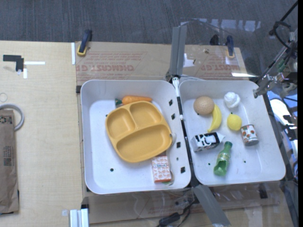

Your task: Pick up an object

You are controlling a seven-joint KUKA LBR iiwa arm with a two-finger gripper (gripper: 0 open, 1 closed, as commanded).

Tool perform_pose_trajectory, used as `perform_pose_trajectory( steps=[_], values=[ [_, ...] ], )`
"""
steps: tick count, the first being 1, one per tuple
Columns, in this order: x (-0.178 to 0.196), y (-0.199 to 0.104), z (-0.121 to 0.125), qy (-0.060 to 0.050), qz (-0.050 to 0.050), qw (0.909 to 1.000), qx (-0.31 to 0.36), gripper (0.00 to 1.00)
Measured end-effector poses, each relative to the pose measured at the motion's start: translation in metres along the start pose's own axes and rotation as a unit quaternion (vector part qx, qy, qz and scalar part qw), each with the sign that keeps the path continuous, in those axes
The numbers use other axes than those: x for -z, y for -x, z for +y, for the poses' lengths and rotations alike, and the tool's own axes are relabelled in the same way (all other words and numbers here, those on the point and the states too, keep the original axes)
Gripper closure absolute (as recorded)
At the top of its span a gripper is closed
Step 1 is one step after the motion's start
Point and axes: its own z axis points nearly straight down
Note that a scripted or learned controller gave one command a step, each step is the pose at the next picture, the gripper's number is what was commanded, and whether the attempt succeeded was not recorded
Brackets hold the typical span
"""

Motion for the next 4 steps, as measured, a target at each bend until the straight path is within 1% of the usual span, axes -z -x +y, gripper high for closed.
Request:
perform_pose_trajectory(
  steps=[1, 2, 3, 4],
  values=[
    [-0.142, -0.059, 0.041, 0.000, 0.000, 1.0000, 0.009, 0.00],
    [-0.184, -0.097, 0.026, 0.000, 0.000, 1.0000, 0.004, 0.00],
    [-0.175, -0.095, 0.026, 0.000, 0.000, 1.0000, 0.003, 1.00],
    [-0.065, -0.150, -0.005, 0.000, 0.000, 1.0000, -0.005, 1.00]
  ],
)
